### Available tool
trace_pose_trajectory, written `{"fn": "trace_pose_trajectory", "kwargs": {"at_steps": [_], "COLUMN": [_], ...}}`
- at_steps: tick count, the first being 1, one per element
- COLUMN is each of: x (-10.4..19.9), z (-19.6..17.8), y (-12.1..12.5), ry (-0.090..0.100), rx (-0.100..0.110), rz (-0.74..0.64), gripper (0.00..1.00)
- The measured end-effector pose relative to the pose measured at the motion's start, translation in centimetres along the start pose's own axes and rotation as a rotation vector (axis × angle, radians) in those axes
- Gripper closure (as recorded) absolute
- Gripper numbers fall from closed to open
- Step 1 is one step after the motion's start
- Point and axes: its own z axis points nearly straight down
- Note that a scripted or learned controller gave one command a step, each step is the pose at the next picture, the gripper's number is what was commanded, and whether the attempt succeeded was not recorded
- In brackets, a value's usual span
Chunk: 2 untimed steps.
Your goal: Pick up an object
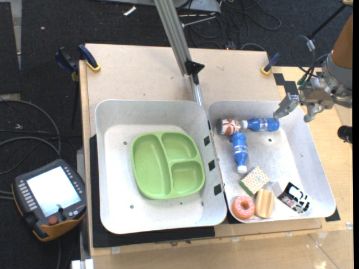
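My gripper (298,109) hangs over the far right corner of the right bin (314,156), fingers (286,106) spread open with nothing between them. Just left of it lies a blue bottle (262,125), end to end with a red and white bottle (229,127). A second blue bottle (239,151) lies below them, pointing toward the front. Along the bin's front edge sit a speckled yellow-green block (254,179), a pink donut (243,207), a tan bun (265,202) and a small black and white item (294,198).
The left bin (112,128) holds a green three-compartment plate (168,164). A metal pole (174,27) slants over the back of the bench. A teach pendant (47,198) lies on the floor at the left.
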Motion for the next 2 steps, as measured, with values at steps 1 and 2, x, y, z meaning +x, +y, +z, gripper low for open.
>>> {"fn": "trace_pose_trajectory", "kwargs": {"at_steps": [1, 2], "x": [0.0, -0.7], "z": [0.0, 5.1], "y": [0.0, -0.7], "ry": [0.000, 0.000], "rx": [0.000, 0.005], "rz": [0.000, 0.003], "gripper": [0.00, 0.00]}}
